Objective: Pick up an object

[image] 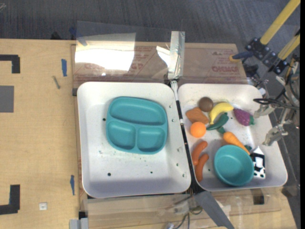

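Left bin [90, 175] carries a teal divided plate [137, 124]; right bin [281, 175] crowds toy food beside a teal bowl [233, 164]; tool [272, 120] at its right rim, opening indeterminable; risk: neighbouring pieces jostled, grasp slips.

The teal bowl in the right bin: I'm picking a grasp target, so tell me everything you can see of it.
The teal bowl is round, smooth and plastic-looking, standing upright with its open mouth up and nothing visible inside. It sits in the near part of the right bin. A carrot meets its far rim, and a black-and-white item lies against its right side.
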Controlling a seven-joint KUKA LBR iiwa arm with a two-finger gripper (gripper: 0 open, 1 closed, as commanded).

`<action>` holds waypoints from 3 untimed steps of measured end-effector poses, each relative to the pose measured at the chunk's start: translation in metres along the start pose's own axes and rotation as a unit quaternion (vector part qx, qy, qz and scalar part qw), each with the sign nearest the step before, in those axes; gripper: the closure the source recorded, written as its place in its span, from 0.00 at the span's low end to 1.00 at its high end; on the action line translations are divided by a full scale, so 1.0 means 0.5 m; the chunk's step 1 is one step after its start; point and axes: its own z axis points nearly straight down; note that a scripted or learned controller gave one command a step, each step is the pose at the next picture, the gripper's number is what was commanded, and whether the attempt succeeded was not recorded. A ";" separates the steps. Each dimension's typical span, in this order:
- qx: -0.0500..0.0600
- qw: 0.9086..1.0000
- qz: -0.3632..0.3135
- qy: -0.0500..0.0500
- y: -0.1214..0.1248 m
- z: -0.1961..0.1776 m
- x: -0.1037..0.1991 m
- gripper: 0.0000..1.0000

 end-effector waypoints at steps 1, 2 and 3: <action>0.002 0.997 -0.080 -0.005 0.001 0.240 -0.184 0.00; 0.003 0.997 -0.081 -0.008 0.004 0.218 -0.188 1.00; 0.002 0.997 -0.081 -0.007 0.005 0.220 -0.188 0.00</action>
